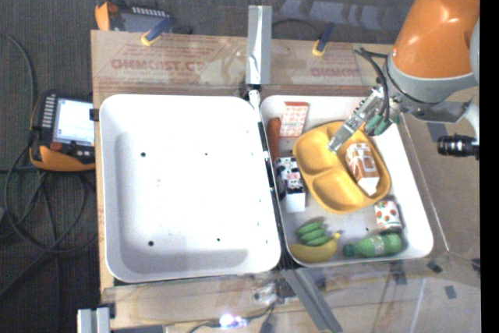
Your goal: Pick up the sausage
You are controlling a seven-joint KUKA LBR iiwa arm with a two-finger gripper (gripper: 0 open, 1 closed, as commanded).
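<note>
the thin reddish-brown sausage (274, 135) lies along the left wall of the right-hand white bin (417, 203), just beside a red-and-white card (294, 119). the gripper (341, 138) hovers over the yellow two-part dish (323, 160); i cannot tell its state. it should shift left and grip across the sausage, clear of the wall.

One fixed cam overhead, tilted down at both bins (187, 191), mid-distance. Arm (437, 27) enters from frame right. Floor visible along top.

Grey arm with orange band reaching from the right, pincer (348, 129) angled down-left
</note>
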